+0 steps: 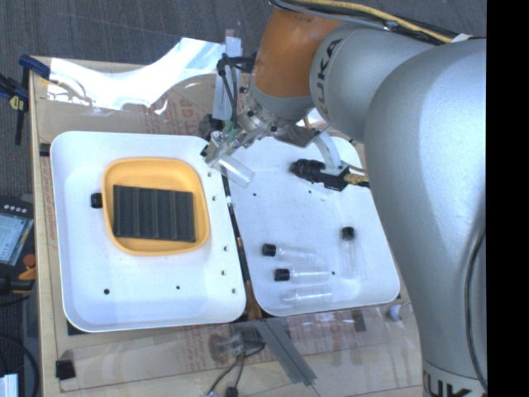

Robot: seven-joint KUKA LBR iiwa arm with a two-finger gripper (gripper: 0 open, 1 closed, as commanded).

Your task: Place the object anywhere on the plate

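Observation:
A yellow plate (pixel 118 174) lies in the left bin (pixel 74 288), and a dark grey ribbed block (pixel 157 213) rests on it. My gripper (pixel 220 149) hangs over the far left corner of the right bin (pixel 376 279), close to the divide between the bins. A clear vial (pixel 235 171) sits right under its tip, but whether it is held or lying on the bin floor is not visible. Several clear vials with black caps (pixel 291 251) (pixel 349 250) lie at the near end of the right bin.
A small black piece (pixel 96 200) sits in the left bin just left of the plate. Crumpled clear plastic (pixel 157 77) lies behind the bins. The big grey arm (pixel 397 114) covers the right bin's far right side.

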